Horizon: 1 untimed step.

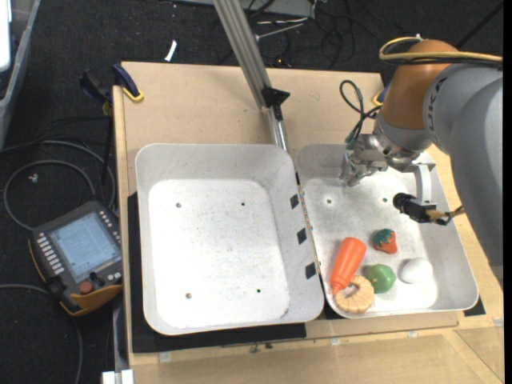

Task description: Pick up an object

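Note:
The right bin (456, 250) holds several toy foods near its front. An orange carrot (347, 262) lies at a slant, with a tan round cookie-like piece (354, 296) at its lower end. Beside that piece sits a green ball (380, 278), then a white ball (414, 271) to the right. A small red strawberry-like piece (386, 241) rests just above them. My gripper (353, 174) hangs over the far left part of this bin, well back from the toys, fingers pointing down. Nothing shows between the fingers.
The left bin (152, 166) lies beside the right one, its floor bare. A slanted metal pole (244, 46) crosses the bench above the bins. A teach pendant (76, 250) lies on the floor at the left. Cables trail by the wrist.

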{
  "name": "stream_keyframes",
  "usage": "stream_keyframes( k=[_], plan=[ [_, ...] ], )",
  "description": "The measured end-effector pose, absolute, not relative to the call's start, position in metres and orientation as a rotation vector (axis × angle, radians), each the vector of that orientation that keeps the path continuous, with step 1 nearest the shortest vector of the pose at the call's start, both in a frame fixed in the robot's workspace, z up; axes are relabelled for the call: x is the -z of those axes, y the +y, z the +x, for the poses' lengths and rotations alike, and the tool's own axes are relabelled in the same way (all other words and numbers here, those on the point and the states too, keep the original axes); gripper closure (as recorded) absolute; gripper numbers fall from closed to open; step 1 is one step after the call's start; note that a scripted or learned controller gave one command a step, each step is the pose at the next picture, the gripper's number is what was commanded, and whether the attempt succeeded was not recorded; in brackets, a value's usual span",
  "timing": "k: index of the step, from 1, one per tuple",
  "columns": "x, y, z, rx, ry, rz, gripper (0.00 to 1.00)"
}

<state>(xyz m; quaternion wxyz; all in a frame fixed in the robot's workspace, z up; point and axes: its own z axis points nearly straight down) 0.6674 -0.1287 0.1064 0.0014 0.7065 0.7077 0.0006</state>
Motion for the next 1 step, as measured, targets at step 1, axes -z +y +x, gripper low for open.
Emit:
stream_keyframes(
  k=[1],
  plan=[
    [-0.1597,-0.1185,0.6731,-0.006,2.223,2.213,1.0]
  ],
)
